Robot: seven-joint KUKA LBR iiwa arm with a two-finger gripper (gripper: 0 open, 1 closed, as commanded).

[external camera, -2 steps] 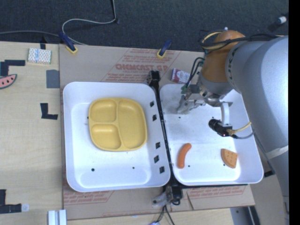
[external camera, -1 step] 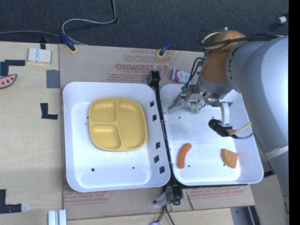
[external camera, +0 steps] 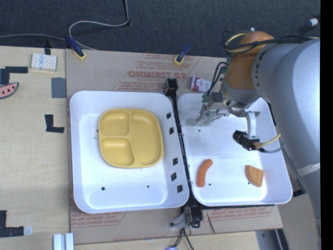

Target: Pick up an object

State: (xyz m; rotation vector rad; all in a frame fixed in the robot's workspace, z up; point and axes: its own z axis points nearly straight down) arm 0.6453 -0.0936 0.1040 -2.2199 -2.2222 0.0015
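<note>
Sausage [external camera: 204, 172], orange and lying near the front edge of the right bin [external camera: 229, 194], is the nearest candidate; the waffle-like cracker [external camera: 254, 175] sits just beside it, further from the bin divider. My gripper [external camera: 204, 117] hangs over the back part of that bin, well apart from both, and I cannot tell how it is set from this angle. Risk, as I judge it: closing here would grab nothing, and the sausage could roll off if I come down off-centre. My arm reaches in from beyond the bin's far side, wrist bent downward, orange band above it.
</note>
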